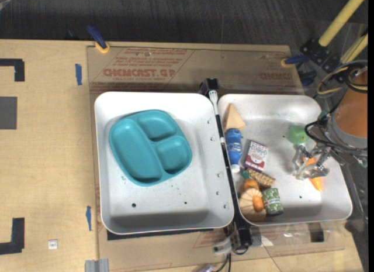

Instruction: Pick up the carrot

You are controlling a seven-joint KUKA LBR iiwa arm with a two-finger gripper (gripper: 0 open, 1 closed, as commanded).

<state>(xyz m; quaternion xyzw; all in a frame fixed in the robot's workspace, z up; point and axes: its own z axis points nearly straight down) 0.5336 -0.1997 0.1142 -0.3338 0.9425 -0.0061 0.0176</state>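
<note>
The hand (307, 165) sits low in the right bin (274, 104), near that bin's right wall, with the grey arm (350, 119) and its orange band above it at the right edge of the view. The metal fingers point down and left toward the bin floor. An orange object, judged to be the carrot (316, 178), lies touching or just beside the fingertips, with one end running out toward the lower right. Whether the hand is released, clenched or grasping the carrot cannot be told: the fingers and the carrot merge into one small blurred cluster.

Step in hand, as a judgement: the grasp phase, with the hand down at the carrot and the lift not yet done. The next move calls for a firm closure across the carrot's body, then a straight vertical lift clear of the bin wall. If the fingers bear only on the carrot's end, it may slip out on the lift.

Outward from the hand:
- A green object (297, 134) lies just above the hand.
- A small red packet (256, 155) and a blue bottle (234, 145) lie toward the bin's left side.
- A pale wedge (233, 117) lies above the bottle.
- A green can (272, 201) and several small food items crowd the lower left corner.
- The left bin (117, 206) holds a teal divided tray (151, 145).
- Both bins rest on the bench (47, 148).

Hidden or unclear: the arm is cut off at the right edge, and the carrot's full length is partly covered by the hand
</note>
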